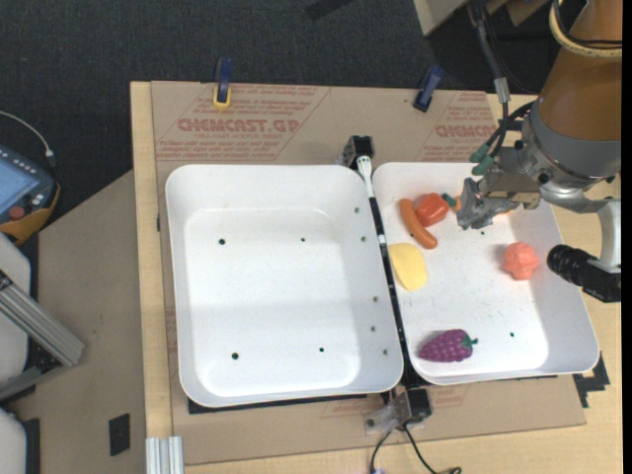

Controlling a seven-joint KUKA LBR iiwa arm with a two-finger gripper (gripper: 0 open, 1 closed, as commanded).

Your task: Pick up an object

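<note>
The right bin (553,349) holds several toy foods. A red pepper (432,207) lies at the back next to an orange carrot-like piece (416,224). A yellow lemon (408,267) rests by the divider, a purple grape bunch (446,346) near the front, and a pink strawberry-like piece (520,261) to the right. My gripper (475,215) hangs over the back of this bin, just right of the red pepper, its tips low near the bin floor. Nothing shows between its fingers.
The left bin (197,294) sits beside the right one, parted by a black divider strip (380,255). Blue clamps (223,85) hold the cardboard base at the back. A black fixture (585,270) juts in at the right edge.
</note>
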